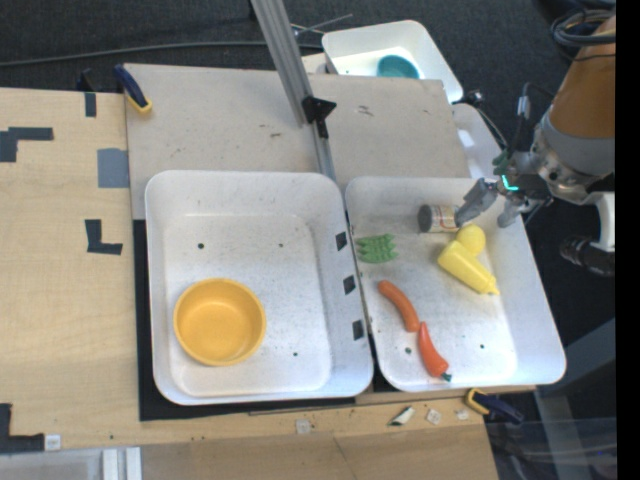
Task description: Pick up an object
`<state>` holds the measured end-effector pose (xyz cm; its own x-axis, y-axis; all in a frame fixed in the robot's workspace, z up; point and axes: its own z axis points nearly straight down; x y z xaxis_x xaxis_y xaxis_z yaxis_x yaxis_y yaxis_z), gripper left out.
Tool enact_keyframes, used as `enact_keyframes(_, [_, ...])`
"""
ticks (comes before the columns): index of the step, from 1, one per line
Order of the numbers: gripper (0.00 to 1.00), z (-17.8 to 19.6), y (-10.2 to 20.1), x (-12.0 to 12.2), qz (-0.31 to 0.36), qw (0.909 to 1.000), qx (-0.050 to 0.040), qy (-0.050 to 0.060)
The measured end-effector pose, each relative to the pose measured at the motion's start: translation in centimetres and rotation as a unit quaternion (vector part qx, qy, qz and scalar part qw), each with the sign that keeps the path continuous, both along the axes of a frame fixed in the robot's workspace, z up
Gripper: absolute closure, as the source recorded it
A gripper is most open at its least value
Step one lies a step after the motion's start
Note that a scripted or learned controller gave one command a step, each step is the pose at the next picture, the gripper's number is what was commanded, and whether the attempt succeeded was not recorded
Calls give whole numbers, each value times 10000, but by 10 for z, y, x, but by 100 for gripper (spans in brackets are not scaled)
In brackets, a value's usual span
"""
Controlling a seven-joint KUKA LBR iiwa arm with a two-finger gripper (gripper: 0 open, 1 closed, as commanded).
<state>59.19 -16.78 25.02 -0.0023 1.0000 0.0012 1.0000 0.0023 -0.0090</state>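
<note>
The right bin [520, 353] holds a yellow corn-shaped toy [467, 263], a small green leafy piece [376, 249], an orange sausage-shaped piece [399, 304], an orange carrot [432, 351] and a small grey-and-tan cylinder [437, 217]. My gripper [493, 204] hangs over the bin's far right corner, just above and right of the yellow toy and the cylinder. Its two fingers stand apart with nothing between them. In the left bin [240, 198] sits a yellow bowl [219, 320], near the front left.
A grey metal pole [290, 63] slants up from between the bins at the back. A white container with a teal object [398, 66] stands behind the right bin. Cables and black fixtures lie to the right of the arm.
</note>
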Motion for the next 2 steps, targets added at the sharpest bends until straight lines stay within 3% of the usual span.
enact_keyframes(1, [0, 2, 0, 1, 1, 10000, -3, -19])
enact_keyframes(2, [0, -51, 9, 4, 8, 10000, -3, 18])
